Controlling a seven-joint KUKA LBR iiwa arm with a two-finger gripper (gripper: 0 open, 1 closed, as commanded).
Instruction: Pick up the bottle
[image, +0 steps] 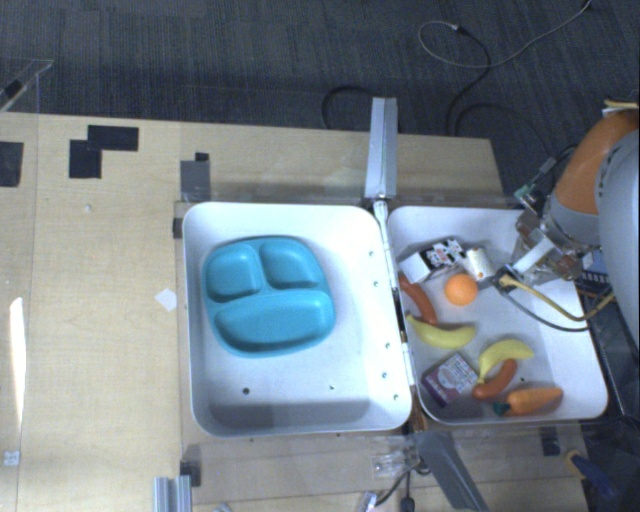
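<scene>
Fingers (522, 262): at the right bin's (590, 345) far right side; open or closed, cannot tell.
Bottle (445, 256): small, lying in the right bin's far part, left of the fingers, apart.
Orange ball (460, 290): just near of the bottle.
Left bin (355, 225): holds a blue divided tray (268, 295).

The bottle (441, 256), small with a black-and-white label, lies on its side in the right bin's far part.

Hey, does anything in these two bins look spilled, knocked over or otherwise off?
Nothing looks spilled or broken. The bottle lies on its side at the back of the right bin, amid loosely scattered toy food. The blue tray sits flat in the left bin.
</scene>
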